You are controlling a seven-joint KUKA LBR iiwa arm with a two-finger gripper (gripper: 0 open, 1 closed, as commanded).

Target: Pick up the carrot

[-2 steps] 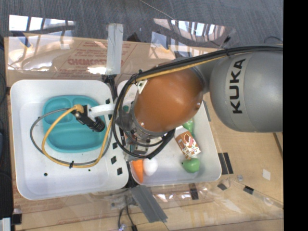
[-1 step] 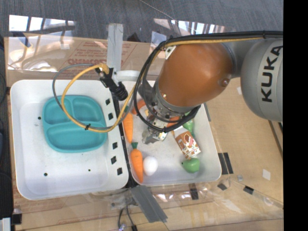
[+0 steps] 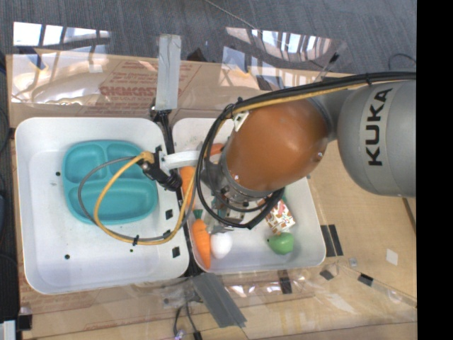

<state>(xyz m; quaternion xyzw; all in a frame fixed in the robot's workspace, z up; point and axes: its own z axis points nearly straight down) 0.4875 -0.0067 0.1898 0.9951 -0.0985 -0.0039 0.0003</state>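
The gripper [image 3: 225,214] is hanging low in the right bin [image 3: 311,222], mostly hidden under the arm's [image 3: 375,137] orange band [image 3: 272,147]; whether it is spread or pressed together I cannot tell, since dark wrist parts and looping black cables are covering it. Just below and to the left of the gripper, the carrot [image 3: 201,243] is lying against the bin's left wall, a short, stubby orange piece, smooth and glossy, running lengthwise along the wall with its rounded lower end nearing the bin's front corner. Whether the gripper is touching it cannot be told. A white egg [image 3: 221,245] is sitting right beside the carrot, touching it or nearly so, directly beneath the gripper. Farther right, a small carton [image 3: 280,218] with red print is lying tilted, and just below it a green ball [image 3: 282,244] is resting near the front wall. Left of the gripper, across the divide, the left bin [image 3: 35,211] is holding a teal tray [image 3: 110,183] with compartments, and a yellow cable [image 3: 99,190] is looping over that tray.
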